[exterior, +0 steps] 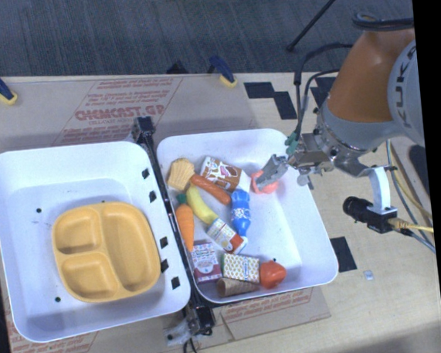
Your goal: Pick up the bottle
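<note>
The bottle (241,211) is blue with a pale cap. It lies flat in the middle of the right bin (307,233), among toy foods. My gripper (273,171) hangs over the upper right part of that bin, up and to the right of the bottle and apart from it. A small salmon-pink object (263,182) sits right at the gripper's tip; whether it is held or just lies beneath is unclear.
Around the bottle lie a banana (200,205), a carrot (186,225), a snack packet (218,172), a red carton (206,260) and a tomato (272,274). The left bin (19,176) holds a yellow divided plate (103,249). Bare bin floor shows right of the bottle.
</note>
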You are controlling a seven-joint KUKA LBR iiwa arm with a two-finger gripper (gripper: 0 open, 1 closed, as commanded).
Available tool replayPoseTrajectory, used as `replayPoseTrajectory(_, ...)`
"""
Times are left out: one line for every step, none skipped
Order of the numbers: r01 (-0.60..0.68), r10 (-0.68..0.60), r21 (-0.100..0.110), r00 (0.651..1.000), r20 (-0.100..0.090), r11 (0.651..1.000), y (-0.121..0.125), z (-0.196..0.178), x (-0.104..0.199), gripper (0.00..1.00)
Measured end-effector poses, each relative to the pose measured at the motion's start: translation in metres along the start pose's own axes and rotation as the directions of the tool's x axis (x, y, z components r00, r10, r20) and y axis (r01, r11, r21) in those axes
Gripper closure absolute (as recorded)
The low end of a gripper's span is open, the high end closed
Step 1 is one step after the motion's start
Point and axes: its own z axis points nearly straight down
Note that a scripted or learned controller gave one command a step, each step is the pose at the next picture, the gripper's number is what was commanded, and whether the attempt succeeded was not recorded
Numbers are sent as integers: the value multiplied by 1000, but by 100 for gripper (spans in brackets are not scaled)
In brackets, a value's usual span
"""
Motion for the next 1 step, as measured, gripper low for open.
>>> replayPoseTrajectory(5,-5,3,1000,-1,1000,0,-10,0,100)
